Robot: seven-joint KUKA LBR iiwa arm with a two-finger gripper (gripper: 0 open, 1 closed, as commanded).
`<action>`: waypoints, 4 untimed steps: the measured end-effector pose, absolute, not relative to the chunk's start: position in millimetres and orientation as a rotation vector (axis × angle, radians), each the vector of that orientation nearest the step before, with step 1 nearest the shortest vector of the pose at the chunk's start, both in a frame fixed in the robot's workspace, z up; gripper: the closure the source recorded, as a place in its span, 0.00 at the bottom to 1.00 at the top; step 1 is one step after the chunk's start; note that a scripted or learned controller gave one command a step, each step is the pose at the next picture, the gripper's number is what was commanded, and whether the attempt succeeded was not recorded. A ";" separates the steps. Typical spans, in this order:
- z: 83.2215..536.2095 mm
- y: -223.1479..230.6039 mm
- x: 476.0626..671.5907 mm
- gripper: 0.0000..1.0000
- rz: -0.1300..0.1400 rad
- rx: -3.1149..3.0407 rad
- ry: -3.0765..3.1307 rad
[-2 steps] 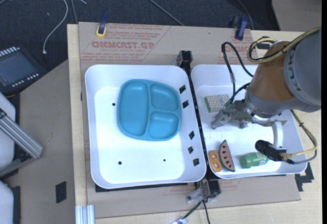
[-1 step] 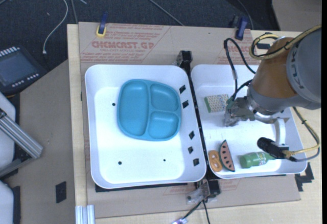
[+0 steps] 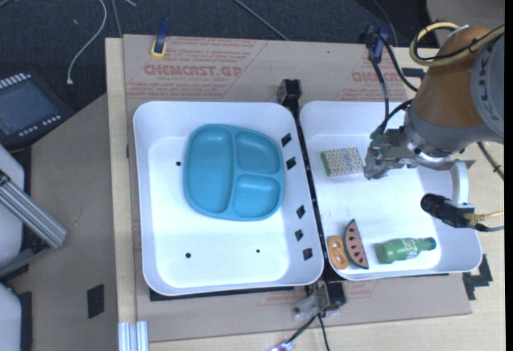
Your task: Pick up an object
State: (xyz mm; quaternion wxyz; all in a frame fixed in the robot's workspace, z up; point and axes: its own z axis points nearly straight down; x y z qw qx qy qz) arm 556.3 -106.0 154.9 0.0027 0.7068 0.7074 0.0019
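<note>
**Two bins, gripper low in the right one**

Two white bins are set side by side on a cardboard-covered bench. In the left bin (image 3: 160, 205) a blue plate (image 3: 234, 171) with three compartments is laid flat, toward the bin's far half; nothing is seen on it.

Three things are held in the right bin (image 3: 353, 121). A speckled sponge (image 3: 341, 162) is placed near the bin's left wall, at mid-depth. A watermelon slice (image 3: 356, 244) is found by the near edge, touching an orange piece (image 3: 336, 252) on its left. A green bottle (image 3: 405, 248) is laid on its side just to the right of the slice, apart from it.

The gripper (image 3: 381, 159) is seen inside the right bin, just beside the sponge's right edge. Nothing is seen between its parts, and whether it is spread or closed cannot be told. The bottle and slice are left well apart from it.
</note>
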 end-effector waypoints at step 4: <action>248.8 -6.8 563.9 1.00 0.003 2.216 2.228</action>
